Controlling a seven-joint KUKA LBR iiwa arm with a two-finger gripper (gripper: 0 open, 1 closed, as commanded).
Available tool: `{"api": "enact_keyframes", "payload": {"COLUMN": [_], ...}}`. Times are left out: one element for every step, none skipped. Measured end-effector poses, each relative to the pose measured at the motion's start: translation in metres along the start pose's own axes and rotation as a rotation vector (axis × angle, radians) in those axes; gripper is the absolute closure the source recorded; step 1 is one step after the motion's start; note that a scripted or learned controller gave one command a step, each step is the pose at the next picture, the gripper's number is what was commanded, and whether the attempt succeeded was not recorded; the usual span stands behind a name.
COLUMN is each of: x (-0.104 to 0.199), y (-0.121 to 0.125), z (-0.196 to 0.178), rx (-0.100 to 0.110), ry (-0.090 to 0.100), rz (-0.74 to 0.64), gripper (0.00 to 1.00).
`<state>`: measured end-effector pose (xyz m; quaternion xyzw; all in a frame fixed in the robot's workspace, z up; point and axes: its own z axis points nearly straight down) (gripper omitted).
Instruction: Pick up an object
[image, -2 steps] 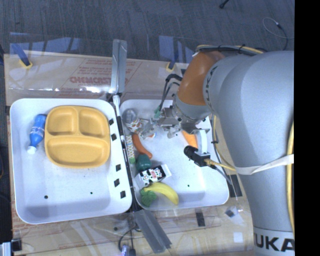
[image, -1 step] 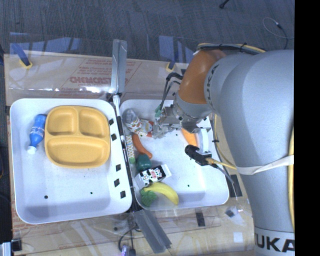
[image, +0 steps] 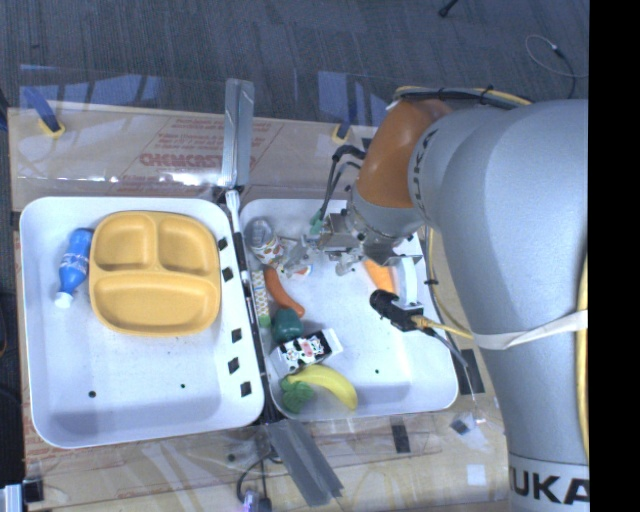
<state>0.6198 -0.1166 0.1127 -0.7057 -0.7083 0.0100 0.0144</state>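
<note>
A: Left bin (image: 60, 400), left half of frame: blue bottle (image: 72, 262) lying against the left wall, yellow divided tray (image: 155, 272) just beside it. Both well apart from the arm.

B: And the right bin (image: 440, 385)?

A: Clutter along its left wall. Top to bottom: small silvery can (image: 260, 236), orange carrot (image: 281, 290), dark green vegetable (image: 286, 324), black-and-white card box (image: 305, 348), banana (image: 327, 384), a green piece (image: 296, 396) at the lower corner. Another orange item (image: 379, 276) sits partly under the wrist.

B: Gripper?

A: Gripper (image: 300, 255) hangs at upper centre of the frame, near the can and carrot top. Nothing visible between its parts; open or clenched, cannot tell at this size.

B: Risks?

A: Judging only: targets are packed touching. A descent here could land on the can's rim or the bin wall, or nudge the carrot sideways. A round can likely rolls out of a pinch.
</note>
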Motion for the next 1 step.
{"api": "enact_keyframes", "payload": {"x": [0.017], "y": [-0.0244], "z": [0.0187], "rx": [-0.043], "ry": [-0.017], "rz": [-0.073], "gripper": [0.0]}}
